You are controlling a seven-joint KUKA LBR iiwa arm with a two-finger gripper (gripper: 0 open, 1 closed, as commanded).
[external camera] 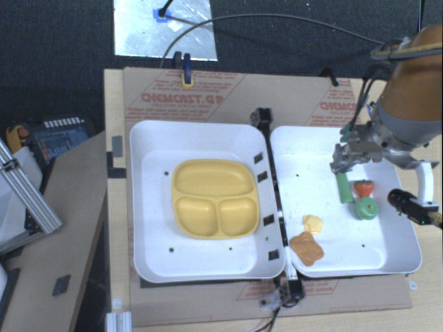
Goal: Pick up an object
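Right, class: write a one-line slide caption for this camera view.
Gripper above toy food in right bin; yellow tray in left bin.

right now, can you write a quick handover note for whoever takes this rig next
Gripper: low over the right bin, just above the green stick; nothing seen held.
Right bin items: green stick, red piece, green ball, pale yellow piece, brown piece.
Left bin: yellow divided tray.
Done: no pick yet.
Left: grasp and lift one object, probably the green stick.

Divided tray in left bin — food items in right bin, end effector above them.
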